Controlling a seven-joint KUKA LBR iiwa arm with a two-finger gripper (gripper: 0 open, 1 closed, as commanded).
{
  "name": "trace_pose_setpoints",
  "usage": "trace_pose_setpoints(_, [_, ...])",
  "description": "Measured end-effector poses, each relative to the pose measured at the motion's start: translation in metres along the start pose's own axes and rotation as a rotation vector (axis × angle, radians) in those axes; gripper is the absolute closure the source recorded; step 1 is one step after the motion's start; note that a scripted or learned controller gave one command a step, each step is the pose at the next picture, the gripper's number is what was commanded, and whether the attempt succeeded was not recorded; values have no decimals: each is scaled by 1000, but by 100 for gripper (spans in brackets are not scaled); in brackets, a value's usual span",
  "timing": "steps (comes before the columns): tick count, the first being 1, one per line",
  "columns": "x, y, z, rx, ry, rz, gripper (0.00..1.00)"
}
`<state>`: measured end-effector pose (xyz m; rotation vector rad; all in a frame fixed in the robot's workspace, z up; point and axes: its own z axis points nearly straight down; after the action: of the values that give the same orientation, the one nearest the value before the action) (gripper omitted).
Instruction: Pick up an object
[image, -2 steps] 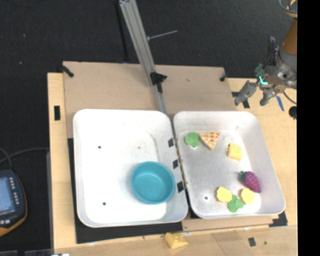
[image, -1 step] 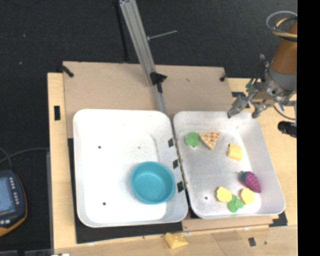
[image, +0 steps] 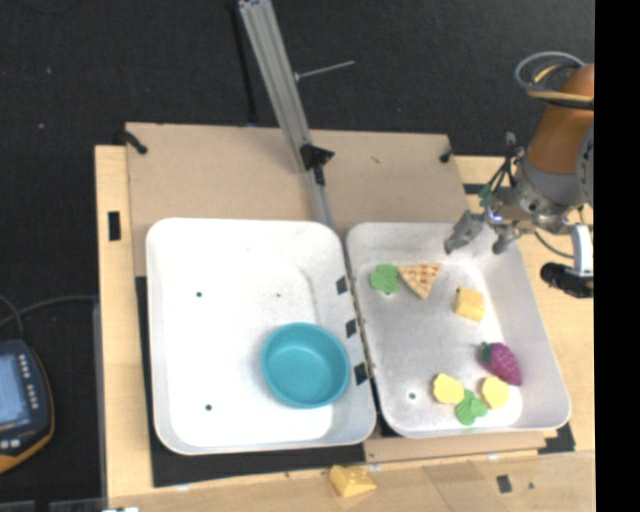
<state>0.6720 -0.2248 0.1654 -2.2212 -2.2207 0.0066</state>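
Note:
My gripper (image: 481, 237) hangs over the far edge of the right bin (image: 400, 330), fingers spread apart with nothing between them. Below it in that bin lie a green leafy piece (image: 384, 279), a tan waffle-patterned wedge (image: 421, 277) and a yellow cheese block (image: 469, 303). Near the bin's front right are purple grapes (image: 502, 362), two yellow pieces (image: 448, 387) (image: 495, 392) and a small green piece (image: 470, 409). All of them lie loose on the bin floor, apart from the gripper.
A teal bowl (image: 305, 364) sits in the left bin (image: 230, 290), near its front right. A yellow wedge (image: 351, 481) lies on the bench in front of the bins. A slanted metal pole (image: 285, 100) rises behind the bins.

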Motion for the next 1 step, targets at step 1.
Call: trace_pose_setpoints(1, [2,-6,53,-8,-1,2,0])
